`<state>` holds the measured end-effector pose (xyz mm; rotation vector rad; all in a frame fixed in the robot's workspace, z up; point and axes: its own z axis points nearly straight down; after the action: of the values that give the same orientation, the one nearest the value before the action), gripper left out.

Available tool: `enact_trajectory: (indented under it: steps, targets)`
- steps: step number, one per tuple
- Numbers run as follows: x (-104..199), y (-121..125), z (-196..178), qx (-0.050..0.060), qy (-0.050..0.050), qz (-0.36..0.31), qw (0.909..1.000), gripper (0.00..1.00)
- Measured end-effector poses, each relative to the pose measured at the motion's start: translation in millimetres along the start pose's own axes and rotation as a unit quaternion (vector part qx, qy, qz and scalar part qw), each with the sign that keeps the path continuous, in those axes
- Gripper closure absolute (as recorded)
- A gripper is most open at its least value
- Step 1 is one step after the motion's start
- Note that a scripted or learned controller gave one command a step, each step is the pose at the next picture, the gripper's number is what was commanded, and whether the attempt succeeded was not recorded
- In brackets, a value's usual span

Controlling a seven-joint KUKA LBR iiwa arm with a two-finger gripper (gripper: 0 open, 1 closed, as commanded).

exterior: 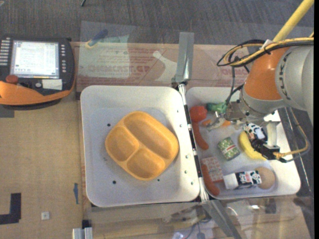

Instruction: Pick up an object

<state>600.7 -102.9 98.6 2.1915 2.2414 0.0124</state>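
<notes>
Left white bin (94,133): one orange three-compartment plastic tray (141,144). Right white bin (291,180): red tomato (198,113), yellow banana (247,147), green patterned packet (228,148), cow-print milk carton (242,179). Gripper (223,119) low beside the tomato; grip state cannot be told.

The arm (286,78) enters from the right side of the camera view and extends over the right bin (291,183), above its far-right portion. Its grey link leads to the orange band (264,76), which sits above the wrist. Below the band, the wrist points down and toward the bin's far-left area. The gripper (219,121) is positioned low over the far half of the right bin, near its left wall. Cables (239,54) loop over the wrist section.
</notes>
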Motion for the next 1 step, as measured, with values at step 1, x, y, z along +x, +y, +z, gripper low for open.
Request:
enact_trajectory:
  steps: [1]
  targets:
    - [-0.2, 0.9, -10.2, -0.001, 0.000, 0.001, 1.0000, 1.00]
